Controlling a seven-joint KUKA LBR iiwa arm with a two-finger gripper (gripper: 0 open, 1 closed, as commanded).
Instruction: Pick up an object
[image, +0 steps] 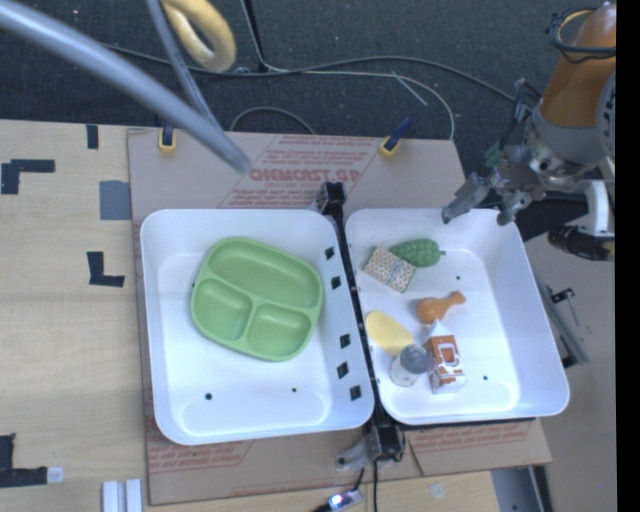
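Note:
My gripper (485, 207) hangs over the far right corner of the right bin (530, 330), its two fingers spread apart with nothing between them. Below it in that bin lie a green leafy toy (417, 251), a tan patterned square (388, 268), an orange drumstick-shaped toy (440, 305), a yellow wedge (387, 329), a small grey cup (408, 363) and an orange-and-white packet (445, 362). The gripper is above and to the right of the green toy, clear of all of them.
The left bin (170, 330) holds a green divided plate (259, 297). A black divider (345, 290) with clips runs between the bins. Grey poles (120, 70) slant across the upper left, with cables on the dark floor behind the bench.

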